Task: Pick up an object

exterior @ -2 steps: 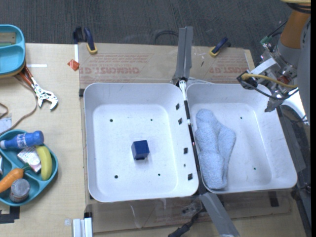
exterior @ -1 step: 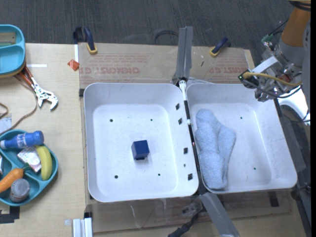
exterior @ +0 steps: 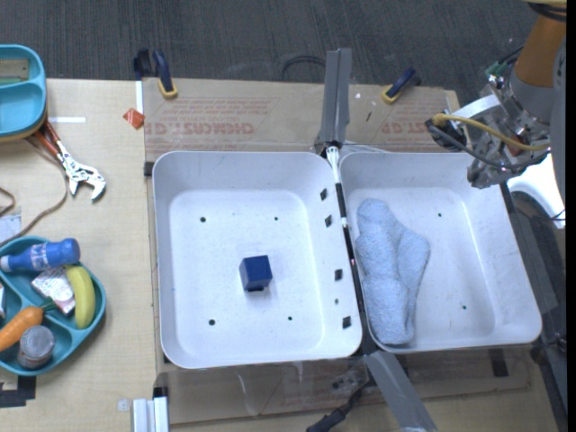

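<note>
Looking from the near edge: the surface [exterior: 99, 142] carries two shallow white bins side by side, with bare cardboard beyond them.
Left bin [exterior: 171, 241]: holds one small dark blue cube [exterior: 256, 273], resting flat on the bin floor a little toward the near side, well apart from every wall.
Right bin [exterior: 486, 268]: holds a pale blue folded towel [exterior: 390, 268], lying lengthwise against the bin's inner wall, next to the divider between the bins.
Side items: a teal tray [exterior: 90, 318] at the near left of the surface bears a bottle, a banana and a carrot; farther back lie a wrench [exterior: 79, 175] and a second teal container [exterior: 22, 88]; none of these sit in the bins.
Clamps: two clamps [exterior: 160, 72] grip the far edge of the cardboard.
Arm: the grey arm with its orange band [exterior: 540, 52] stands at the far right, over the back corner of the right bin.
End effector [exterior: 490, 165]: hangs above the far right rim, well apart from both the cube and the towel; nothing is seen between its fingers, and whether they are spread or closed cannot be told from this angle.
Progress: judged from how things lie, nothing has been lifted; both candidates rest in their bins.
Left to do: choosing a target, descending onto it, closing on it and raising it clear, so the whole pick remains.
</note>
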Available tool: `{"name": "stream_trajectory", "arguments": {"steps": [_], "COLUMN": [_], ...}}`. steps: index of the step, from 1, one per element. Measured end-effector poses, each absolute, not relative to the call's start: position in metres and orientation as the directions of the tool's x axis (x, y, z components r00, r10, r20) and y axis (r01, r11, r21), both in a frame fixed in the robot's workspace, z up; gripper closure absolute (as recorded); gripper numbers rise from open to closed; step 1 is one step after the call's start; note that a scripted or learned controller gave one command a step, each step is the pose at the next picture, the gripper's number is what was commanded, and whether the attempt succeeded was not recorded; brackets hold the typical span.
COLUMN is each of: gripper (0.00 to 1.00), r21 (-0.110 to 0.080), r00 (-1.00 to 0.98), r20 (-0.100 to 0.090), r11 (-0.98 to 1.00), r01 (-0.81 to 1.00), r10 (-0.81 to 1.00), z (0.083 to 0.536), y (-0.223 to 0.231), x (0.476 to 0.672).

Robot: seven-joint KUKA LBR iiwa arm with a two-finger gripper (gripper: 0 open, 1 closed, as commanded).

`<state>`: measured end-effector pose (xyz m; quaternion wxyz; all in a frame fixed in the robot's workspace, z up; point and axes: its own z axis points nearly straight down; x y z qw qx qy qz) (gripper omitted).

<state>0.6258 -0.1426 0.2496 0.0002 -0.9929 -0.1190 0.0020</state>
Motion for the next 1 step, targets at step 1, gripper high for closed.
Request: {"name": "stream_trajectory", "arguments": {"steps": [1], "gripper": [1.00], "r21": [0.000], "r00": [0.978], "r20": [-0.001], "r11": [-0.978], "r01": [0.207], "r10": [0.207], "z": [0.0925], "y": [-0.1531], "x": [0.6478]}}
